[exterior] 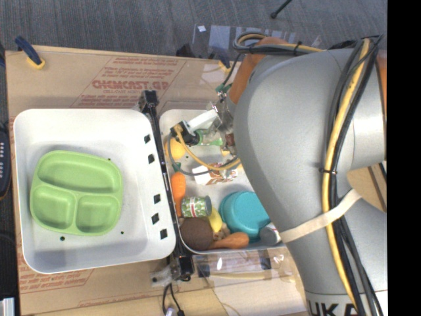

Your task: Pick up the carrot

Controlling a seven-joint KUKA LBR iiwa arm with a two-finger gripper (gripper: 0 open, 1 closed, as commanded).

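The carrot (pixel 178 184) lies lengthwise against the right bin's (pixel 172 118) left wall, near its middle, just beside the small can (pixel 195 207), so a grasp has little room. The arm (pixel 289 143) covers that bin's far end; whether the fingers are released or clenched I cannot tell

Near the left edge of the right white bin (pixel 172 120) lies an orange carrot (pixel 178 185), with a green-and-white patterned can (pixel 195 207) beside it, then a teal bowl (pixel 244 214) and a brown round thing (pixel 196 233). The left white bin (pixel 85 122) holds a lime-green divided plate (pixel 76 193). The grey arm (pixel 296 150) carries yellow and black cables (pixel 348 104).
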